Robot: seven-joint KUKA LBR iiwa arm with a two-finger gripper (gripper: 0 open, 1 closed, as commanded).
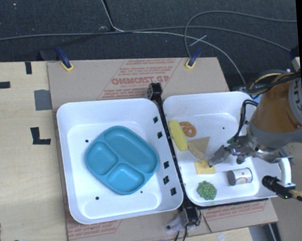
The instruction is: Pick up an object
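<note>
- Yellow block (204, 167) lies flat on the floor of the right bin (212, 101), touching or just under the tip of the gripper (214, 160); contact unclear.
- Cannot tell how the gripper is set; nothing visibly held.
- Tan wedge (199, 148) just up-left of the tip, touching the block's upper edge.
- Corn cob (178, 135) and orange ring (187, 129) further up-left, side by side.
- Green ball (207, 190) below the tip; small white can (239, 177) below the wrist, on its side.
- Left bin (70, 149), well left of the tip, holds a blue divided tray (122, 159).
</note>
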